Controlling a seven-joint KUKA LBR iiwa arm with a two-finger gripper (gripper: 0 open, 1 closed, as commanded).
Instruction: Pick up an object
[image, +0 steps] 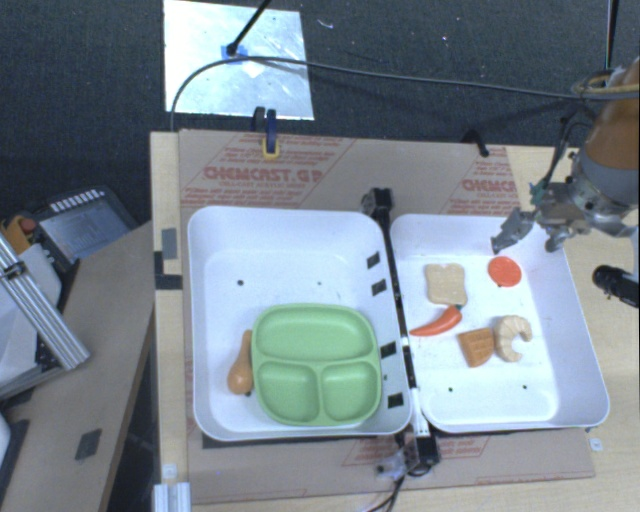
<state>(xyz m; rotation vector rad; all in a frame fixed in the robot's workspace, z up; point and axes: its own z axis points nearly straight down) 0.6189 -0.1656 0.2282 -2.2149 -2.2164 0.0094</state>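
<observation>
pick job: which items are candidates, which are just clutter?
Candidates, right bin:
red disc
bread slice
red pepper
orange wedge
pale curled piece
Gripper hovers at the bin's far edge, fingers open, holding nothing.

Left bin, far from gripper:
green tray
tan drumstick-shaped piece

Clutter:
clamp
cables

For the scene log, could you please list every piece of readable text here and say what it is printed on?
"CHEMCAST GP", red print on the brown board behind the left bin.
A second red print on that board, behind the right bin: partly hidden, unreadable.
Red print below the bins: too blurred.
</observation>
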